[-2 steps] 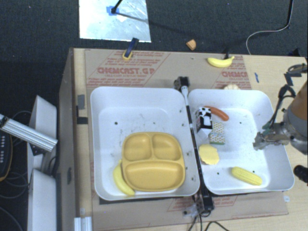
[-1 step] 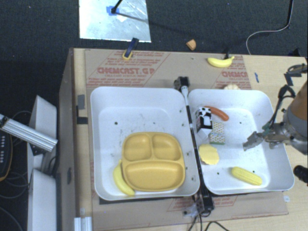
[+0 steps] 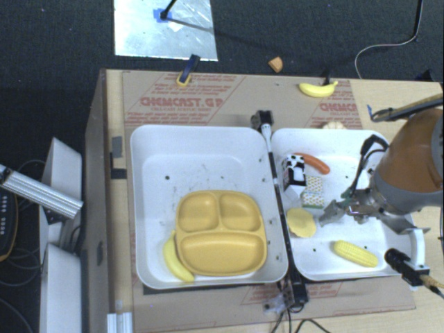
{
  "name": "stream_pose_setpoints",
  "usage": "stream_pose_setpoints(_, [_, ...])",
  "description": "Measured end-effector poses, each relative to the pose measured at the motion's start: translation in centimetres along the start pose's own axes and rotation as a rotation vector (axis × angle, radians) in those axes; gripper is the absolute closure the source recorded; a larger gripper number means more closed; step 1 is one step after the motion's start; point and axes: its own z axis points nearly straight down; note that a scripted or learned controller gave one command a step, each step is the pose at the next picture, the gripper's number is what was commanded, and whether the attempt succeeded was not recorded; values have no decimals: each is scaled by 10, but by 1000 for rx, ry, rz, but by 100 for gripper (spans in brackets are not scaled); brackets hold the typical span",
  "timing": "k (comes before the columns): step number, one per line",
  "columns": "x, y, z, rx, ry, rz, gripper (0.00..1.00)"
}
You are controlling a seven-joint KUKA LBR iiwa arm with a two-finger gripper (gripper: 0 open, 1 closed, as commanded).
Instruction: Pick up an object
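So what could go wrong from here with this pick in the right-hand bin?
1. The gripper hangs close to several crowded items: the yellow disc, the checkered block and the black-and-white toy. It may nudge or catch the wrong one.
2. The corn cob looks rounded and could roll or slip away.
3. The disc lies near the bin's left wall, which may block the approach.

Even bright overhead light; white bins (image 3: pixel 208 144) slightly blown out; soft shadows; mild blur overall.
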Motion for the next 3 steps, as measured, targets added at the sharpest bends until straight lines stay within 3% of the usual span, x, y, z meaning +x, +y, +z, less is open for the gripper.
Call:
stream_pose_setpoints(1, [18,43,62,1,-1,0,0])
stream_pose_setpoints(2, [4,100,64,-2,-1,-1,0])
stream_pose_setpoints(3, [23,96,64,1,0,-1,0])
